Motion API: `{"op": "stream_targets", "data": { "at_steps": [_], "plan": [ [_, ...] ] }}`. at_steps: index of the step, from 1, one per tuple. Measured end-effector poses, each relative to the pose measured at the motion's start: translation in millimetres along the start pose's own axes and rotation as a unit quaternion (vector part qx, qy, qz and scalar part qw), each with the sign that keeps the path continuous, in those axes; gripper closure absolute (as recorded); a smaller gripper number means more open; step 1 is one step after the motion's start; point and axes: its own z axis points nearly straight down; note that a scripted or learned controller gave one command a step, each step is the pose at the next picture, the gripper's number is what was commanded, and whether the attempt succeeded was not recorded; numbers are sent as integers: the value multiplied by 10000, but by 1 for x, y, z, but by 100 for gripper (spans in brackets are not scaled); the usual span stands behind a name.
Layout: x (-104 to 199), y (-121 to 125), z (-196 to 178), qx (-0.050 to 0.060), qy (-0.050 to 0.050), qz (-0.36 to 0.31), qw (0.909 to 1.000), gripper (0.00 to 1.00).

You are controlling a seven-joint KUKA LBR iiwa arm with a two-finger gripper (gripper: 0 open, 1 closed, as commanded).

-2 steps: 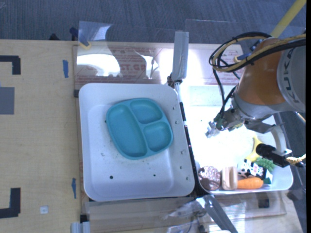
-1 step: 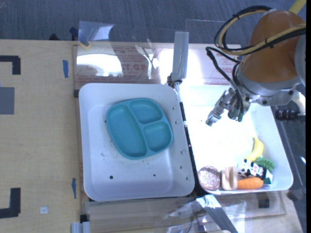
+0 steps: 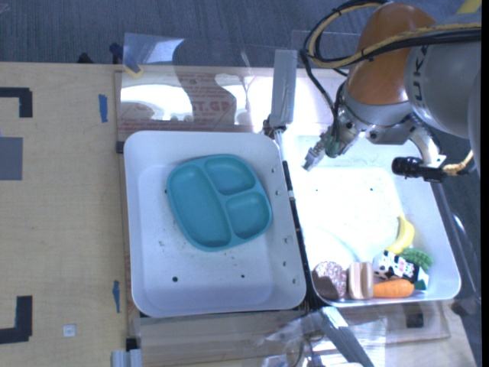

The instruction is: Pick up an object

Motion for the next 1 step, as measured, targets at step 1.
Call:
{"op": "stream_targets", "data": {
  "at_steps": [1],
  "plan": [
    [39, -30, -78, -29, -16, 1707, 9853, 100]
  ]
}}
